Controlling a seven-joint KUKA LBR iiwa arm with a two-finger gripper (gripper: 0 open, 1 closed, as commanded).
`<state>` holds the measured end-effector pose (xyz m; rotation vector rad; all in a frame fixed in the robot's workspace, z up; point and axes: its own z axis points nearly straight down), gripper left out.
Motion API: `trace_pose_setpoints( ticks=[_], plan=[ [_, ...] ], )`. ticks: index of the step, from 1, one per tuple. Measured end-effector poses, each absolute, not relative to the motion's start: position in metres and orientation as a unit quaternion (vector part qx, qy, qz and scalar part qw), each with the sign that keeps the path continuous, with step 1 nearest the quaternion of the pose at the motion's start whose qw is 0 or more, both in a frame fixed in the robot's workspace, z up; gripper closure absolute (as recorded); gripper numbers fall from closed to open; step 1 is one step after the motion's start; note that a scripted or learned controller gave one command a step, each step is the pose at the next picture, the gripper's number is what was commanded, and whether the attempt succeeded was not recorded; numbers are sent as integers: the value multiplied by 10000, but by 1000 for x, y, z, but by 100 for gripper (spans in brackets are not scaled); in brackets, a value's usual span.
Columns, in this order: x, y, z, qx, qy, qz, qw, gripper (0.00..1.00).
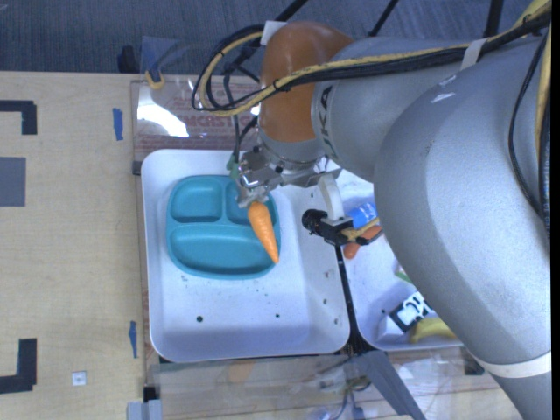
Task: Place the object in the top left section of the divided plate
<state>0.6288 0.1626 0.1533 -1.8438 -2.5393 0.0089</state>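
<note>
We see the two-finger end effector [251, 185] of the grey arm with the orange band [293, 81] poised over the teal plastic divided plate [219, 226], which lies in the left shallow white bin [175, 322] on the wooden table [61, 261]. The orange, tapered toy carrot [262, 227] hangs from it, thick end up between the fingertips, so we judge the end effector to be pinching the carrot at its top. The carrot's point slants down toward the plate's right rim, over the boundary between the small right-hand section and the large lower one.

We read the step in hand as carrying the carrot to the top left section [194, 200], which sits just beside it to the left. To do that well, we would shift left across the raised divider with the tip high enough to clear the ridge, then lower until the tip nearly touches the section floor before releasing. Because the carrot is long compared with that section, we would lay it along the section's longer direction; dropped from height or at a slant, it may roll across the divider or off the rim.

The right bin [376, 300] holds other small items, well apart from our path.
</note>
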Motion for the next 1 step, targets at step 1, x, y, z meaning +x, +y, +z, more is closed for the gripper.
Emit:
trace_pose_setpoints(
  ticks=[1],
  plan=[
    [588,206,111,-5983,-8012,-48,-67,100]
  ],
)
